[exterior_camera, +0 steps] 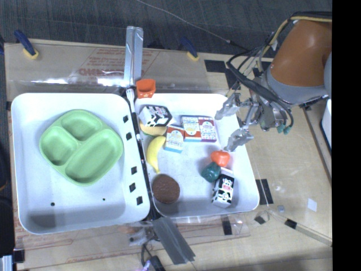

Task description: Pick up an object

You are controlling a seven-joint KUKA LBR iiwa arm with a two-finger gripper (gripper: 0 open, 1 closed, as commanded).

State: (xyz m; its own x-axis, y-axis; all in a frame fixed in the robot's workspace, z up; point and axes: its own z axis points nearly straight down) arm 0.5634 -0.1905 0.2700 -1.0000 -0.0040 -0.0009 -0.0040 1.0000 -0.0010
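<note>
Camera view: jaws (232,125) spread open with nothing between them, hanging over the right rim of the right bin (248,176). Just below the lower fingertip an orange piece (221,157) sits against a teal piece (211,172), with a cow-print carton (224,190) below those. Left of the jaws lie two small boxes (199,128), a banana (155,152) and a brown round piece (166,188); far left, a green divided plate (81,145) in the left bin (28,208).

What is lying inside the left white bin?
A green divided plate lies inside the left bin. Whatever is under the plate is covered and cannot be seen.
</note>
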